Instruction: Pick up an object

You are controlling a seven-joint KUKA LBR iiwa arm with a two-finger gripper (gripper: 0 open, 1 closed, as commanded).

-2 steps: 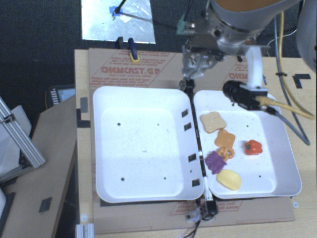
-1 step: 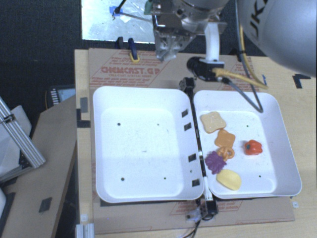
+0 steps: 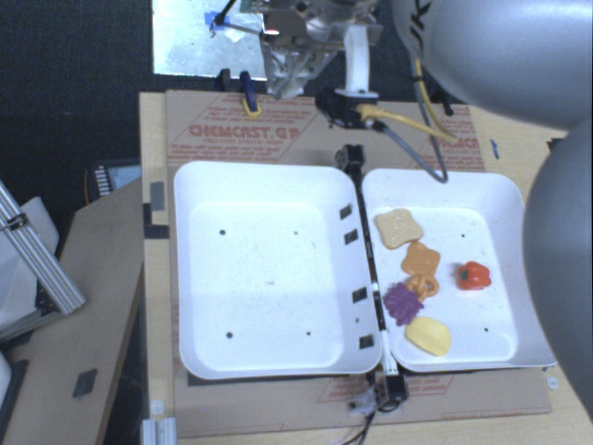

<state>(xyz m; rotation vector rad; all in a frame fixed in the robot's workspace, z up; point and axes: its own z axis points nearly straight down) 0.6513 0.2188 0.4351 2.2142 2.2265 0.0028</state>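
My claw (image 3: pixel 295 68) hangs high over the tabletop's far edge, behind both bins — too blurred and end-on to tell how far open it is, and I see nothing in it. Arm (image 3: pixel 491 35) bulks in from the right, cables trailing under the wrist.

Right bin (image 3: pixel 505 193) holds all the candidates, clustered along its left side near the divider: tan bread-like piece (image 3: pixel 398 227) farthest from the near edge, orange piece (image 3: pixel 422 262) just below it, purple piece (image 3: pixel 401 301) touching or nearly touching the orange one, yellow piece (image 3: pixel 429 336) toward the bin's near-left corner. Red pepper-like piece (image 3: pixel 473 275) sits apart, mid-bin.

Left bin (image 3: pixel 269 179) has bare floor.

Step, as I judge it: pre-approach, no pick begun. Next move calls for travelling toward the near edge over the right bin, then descending on one target — the red piece looks easiest since it stands clear; the orange/purple pair risks a double contact.
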